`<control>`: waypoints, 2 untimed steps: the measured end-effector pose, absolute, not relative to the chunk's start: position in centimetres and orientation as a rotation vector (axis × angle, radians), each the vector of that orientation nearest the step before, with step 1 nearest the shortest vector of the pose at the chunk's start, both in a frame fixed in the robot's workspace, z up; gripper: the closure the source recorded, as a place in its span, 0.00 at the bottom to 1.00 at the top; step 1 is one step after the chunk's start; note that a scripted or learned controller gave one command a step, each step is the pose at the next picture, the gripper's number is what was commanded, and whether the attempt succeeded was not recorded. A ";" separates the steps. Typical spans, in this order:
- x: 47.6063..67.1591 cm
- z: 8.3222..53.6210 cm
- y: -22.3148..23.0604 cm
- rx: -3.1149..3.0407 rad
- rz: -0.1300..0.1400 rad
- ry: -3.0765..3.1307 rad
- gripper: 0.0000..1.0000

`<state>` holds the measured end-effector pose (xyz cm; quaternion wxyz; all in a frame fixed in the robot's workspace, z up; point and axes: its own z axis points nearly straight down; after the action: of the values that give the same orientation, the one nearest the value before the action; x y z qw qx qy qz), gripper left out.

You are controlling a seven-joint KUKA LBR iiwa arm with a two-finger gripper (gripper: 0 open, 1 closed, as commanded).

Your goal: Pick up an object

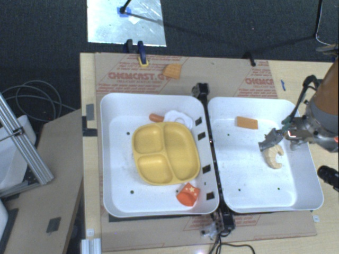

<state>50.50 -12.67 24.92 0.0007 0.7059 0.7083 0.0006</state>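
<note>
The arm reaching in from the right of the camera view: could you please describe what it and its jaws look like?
The arm is grey, with an orange band above the wrist. A dark cable loops beside it. The gripper is a small assembly of dark grey metal with a reddish spot near its base.

The right bin [249, 194] has open floor around 2 items; the yellow tray [165, 153] crowds the left bin [119, 194].
</note>
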 end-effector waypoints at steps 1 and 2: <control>49.9 17.0 -21.2 2.229 -0.007 2.215 0.00; 53.9 8.0 -20.6 2.214 0.001 2.227 0.00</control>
<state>53.88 -20.57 8.02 0.0007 0.7051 0.7091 0.0002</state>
